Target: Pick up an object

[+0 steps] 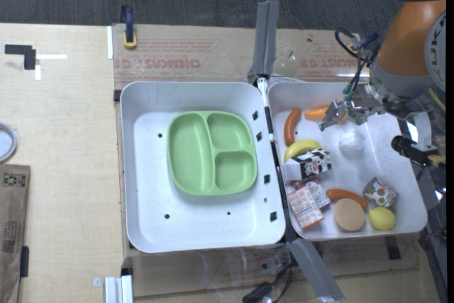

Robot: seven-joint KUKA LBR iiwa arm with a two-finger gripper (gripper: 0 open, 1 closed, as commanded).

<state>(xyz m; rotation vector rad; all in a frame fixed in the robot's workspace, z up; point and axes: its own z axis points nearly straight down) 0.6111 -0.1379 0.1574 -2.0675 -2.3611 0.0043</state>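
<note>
Hovering over the right bin, the gripper hangs near the carrot; how wide it stands cannot be told, and nothing shows in its hold. Best to centre over one isolated item, like the banana, before descending straight.

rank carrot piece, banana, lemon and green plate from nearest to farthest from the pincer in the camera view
From the pincer:
1. carrot piece, just to its left in the right bin
2. banana, lower left
3. lemon, bottom right corner
4. green plate, in the left bin
</note>
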